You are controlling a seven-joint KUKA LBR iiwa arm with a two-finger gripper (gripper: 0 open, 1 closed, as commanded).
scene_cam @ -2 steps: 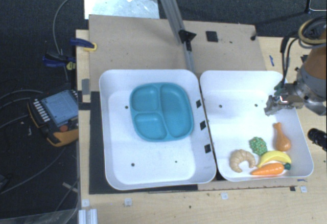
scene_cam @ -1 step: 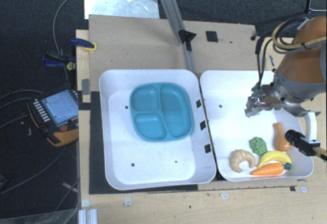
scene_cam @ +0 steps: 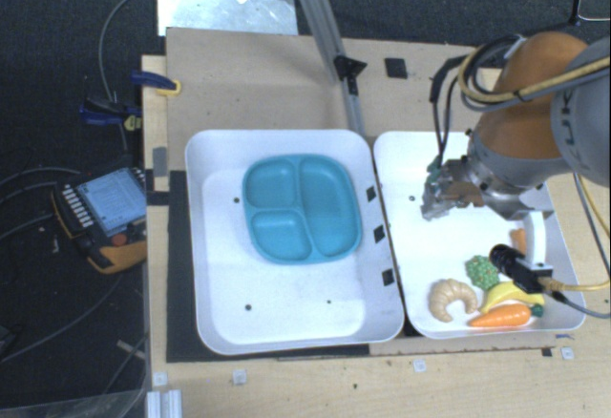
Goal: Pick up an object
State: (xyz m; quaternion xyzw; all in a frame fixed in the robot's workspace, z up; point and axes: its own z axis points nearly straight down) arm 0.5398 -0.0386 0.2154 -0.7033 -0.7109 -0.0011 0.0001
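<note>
My gripper [scene_cam: 437, 198] hangs over the middle of the right bin [scene_cam: 406, 244], above bare white floor. Nothing shows between its fingers. In that bin's near right corner lie a tan croissant [scene_cam: 452, 298], an orange carrot [scene_cam: 500, 316], a yellow banana [scene_cam: 514, 295] and a green broccoli piece [scene_cam: 480, 269]. They are below and to the right of the gripper, well apart from it. A small orange object [scene_cam: 518, 240] shows beside the wrist bracket.
The left bin [scene_cam: 215, 311] holds a blue divided plate [scene_cam: 302, 207]. A grey pole [scene_cam: 320, 10] slants down to the gap between the bins. Cables and a handheld controller [scene_cam: 103, 216] lie off the bench at left.
</note>
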